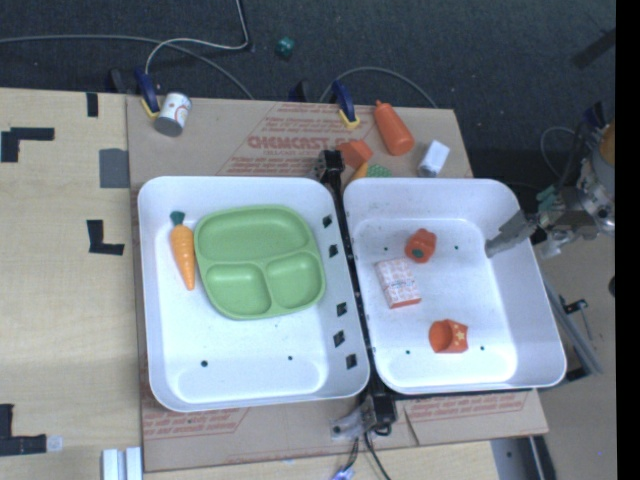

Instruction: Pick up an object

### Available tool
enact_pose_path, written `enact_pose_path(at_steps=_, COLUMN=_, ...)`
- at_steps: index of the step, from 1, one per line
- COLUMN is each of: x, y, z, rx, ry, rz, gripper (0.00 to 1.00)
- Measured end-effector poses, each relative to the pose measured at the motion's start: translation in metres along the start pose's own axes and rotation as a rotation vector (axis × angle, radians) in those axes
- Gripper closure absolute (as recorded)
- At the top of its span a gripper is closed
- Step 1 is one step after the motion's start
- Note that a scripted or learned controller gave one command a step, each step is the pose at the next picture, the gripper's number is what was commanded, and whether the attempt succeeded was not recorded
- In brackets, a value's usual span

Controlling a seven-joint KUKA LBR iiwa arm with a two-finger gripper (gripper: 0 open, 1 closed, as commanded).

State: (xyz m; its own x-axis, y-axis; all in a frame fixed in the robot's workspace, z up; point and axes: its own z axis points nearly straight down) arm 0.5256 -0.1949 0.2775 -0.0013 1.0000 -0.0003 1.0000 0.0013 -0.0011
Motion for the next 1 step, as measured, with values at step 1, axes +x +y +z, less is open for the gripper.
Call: enact_pose_path(at_steps=1, x=0.0264, y=0.0718, z=0.1132, rx=0.003, ry=0.002, rz=0.000, gripper=0.00)
